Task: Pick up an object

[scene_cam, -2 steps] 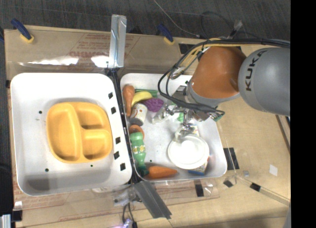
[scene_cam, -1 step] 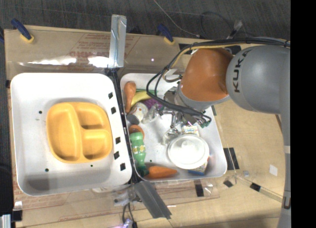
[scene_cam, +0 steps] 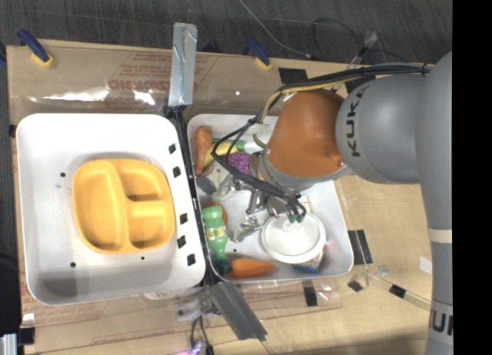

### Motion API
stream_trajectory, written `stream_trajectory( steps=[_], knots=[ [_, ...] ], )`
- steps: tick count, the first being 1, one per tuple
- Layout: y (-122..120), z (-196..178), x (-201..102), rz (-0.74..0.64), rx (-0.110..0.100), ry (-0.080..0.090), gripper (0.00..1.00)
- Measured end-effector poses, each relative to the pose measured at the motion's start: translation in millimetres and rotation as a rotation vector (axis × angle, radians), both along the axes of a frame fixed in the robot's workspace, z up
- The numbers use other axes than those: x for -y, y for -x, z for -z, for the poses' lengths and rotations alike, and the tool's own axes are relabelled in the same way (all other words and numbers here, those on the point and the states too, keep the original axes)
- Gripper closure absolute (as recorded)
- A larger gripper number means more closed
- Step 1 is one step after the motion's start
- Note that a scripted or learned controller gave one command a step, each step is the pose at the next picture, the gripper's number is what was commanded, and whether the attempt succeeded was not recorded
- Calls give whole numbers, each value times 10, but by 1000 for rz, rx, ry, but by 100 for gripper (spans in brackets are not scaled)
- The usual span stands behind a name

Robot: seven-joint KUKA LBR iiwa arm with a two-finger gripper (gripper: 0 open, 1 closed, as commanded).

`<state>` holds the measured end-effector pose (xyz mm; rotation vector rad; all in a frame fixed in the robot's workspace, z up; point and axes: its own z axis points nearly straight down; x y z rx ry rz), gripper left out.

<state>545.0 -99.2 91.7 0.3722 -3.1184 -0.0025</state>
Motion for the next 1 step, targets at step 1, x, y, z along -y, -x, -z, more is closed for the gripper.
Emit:
stream_trajectory(
  steps=[1],
  knots=[
    [47, -32, -75, 181, -2, 1, 0]
  ],
)
